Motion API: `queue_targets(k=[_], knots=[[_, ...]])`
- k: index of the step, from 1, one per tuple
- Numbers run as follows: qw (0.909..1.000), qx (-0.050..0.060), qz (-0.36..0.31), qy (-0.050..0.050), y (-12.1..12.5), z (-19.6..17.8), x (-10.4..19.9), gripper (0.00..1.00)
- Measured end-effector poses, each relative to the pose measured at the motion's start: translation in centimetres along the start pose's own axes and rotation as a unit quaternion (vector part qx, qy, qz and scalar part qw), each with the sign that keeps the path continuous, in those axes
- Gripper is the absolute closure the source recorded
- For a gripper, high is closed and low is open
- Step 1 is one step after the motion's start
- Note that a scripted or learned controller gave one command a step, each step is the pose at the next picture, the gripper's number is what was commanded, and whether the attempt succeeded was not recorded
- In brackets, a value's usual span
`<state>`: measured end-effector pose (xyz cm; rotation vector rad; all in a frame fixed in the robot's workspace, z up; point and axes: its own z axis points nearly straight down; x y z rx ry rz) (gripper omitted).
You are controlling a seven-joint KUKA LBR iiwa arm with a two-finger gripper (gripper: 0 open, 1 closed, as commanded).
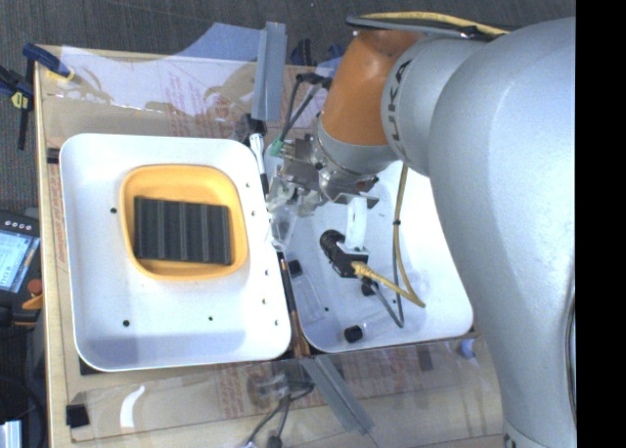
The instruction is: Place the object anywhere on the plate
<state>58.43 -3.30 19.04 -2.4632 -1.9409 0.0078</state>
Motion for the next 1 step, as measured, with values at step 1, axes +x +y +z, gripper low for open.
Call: queue_targets(k=[1], knots=[[1.0,0.0,0.0,0.0,0.02,-0.02,-0.05,0.0]])
